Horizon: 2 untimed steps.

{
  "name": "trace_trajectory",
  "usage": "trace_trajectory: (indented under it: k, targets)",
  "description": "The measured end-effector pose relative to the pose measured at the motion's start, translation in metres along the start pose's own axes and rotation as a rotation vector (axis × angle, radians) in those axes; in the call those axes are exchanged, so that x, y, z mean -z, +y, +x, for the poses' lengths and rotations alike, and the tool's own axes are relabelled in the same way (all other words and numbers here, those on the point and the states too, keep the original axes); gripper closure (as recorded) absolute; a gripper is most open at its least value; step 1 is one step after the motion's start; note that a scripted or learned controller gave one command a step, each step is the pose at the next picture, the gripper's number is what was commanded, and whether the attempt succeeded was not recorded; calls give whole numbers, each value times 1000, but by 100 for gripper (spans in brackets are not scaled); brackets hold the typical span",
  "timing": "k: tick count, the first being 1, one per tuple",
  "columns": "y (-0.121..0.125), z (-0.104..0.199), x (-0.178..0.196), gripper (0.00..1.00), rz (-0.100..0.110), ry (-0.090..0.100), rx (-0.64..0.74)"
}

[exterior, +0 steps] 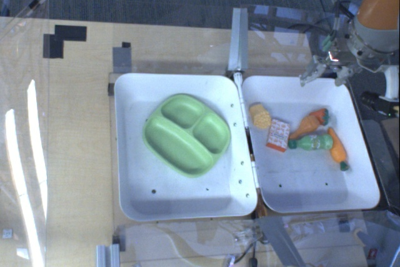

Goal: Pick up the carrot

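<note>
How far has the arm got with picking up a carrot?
Nothing looks done yet. Both carrots, one by the green bottle and another past it, lie in the right bin. The gripper hangs open over the bin's far edge, fingers holding nothing. Descending, grasping and lifting remain.

Two shallow white bins sit side by side on the surface: the left bin [125,153] and the right bin [300,194].

The left bin holds one thing, a green divided plate [187,134] with three compartments.

The right bin holds five things:
- two carrots, one upper carrot [309,122] and one lower carrot [337,147]
- one green bottle [310,144]
- one small red and white packet [278,134]
- one tan, bumpy, biscuit-like piece [260,115]

One arm, carrying one tool [325,72], is over the far rim of the right bin.
</note>
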State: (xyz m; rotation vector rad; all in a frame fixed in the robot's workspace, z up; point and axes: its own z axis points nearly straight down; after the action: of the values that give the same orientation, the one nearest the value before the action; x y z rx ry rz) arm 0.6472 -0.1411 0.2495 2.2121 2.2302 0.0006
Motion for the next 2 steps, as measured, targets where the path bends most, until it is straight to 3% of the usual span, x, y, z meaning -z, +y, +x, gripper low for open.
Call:
trace_trajectory:
  k: [1,2]
  targets:
    - [-40,-44,-98,0,-1,0,141]
    - [-53,-64,-153,0,-25,-3,101]
